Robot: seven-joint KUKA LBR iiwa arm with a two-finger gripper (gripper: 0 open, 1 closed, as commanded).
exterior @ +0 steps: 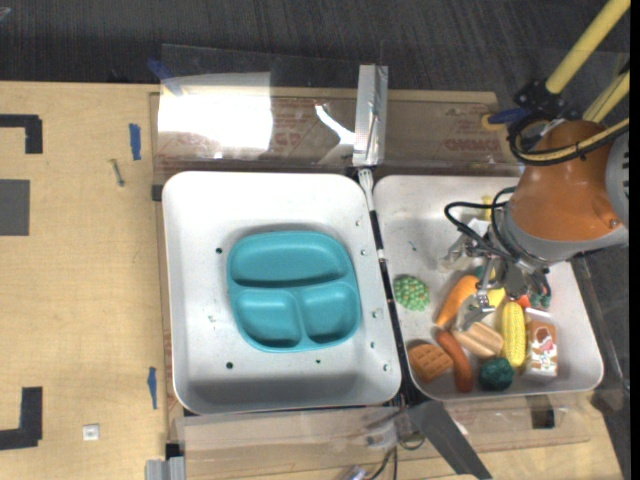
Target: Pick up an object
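Note:
The right bin [420, 208] holds a heap of toy food: a green bumpy ball [410, 291], an orange carrot [456, 299], a yellow corn cob [513, 331], a hot dog bun [481, 340], a brown cookie [431, 360], a red sausage [458, 361], a dark green piece [496, 373] and a small printed carton [541, 350]. My gripper [492, 290] hangs low over the heap, right above the carrot and the corn. Its fingers are lost among cables and toys.
The left bin [190, 268] carries a teal three-compartment tray [293, 288]. A clear plastic divider [368, 118] stands behind the bins. The arm's orange band [563, 190] covers the right bin's back right part. Bare bin floor lies at the right bin's back left.

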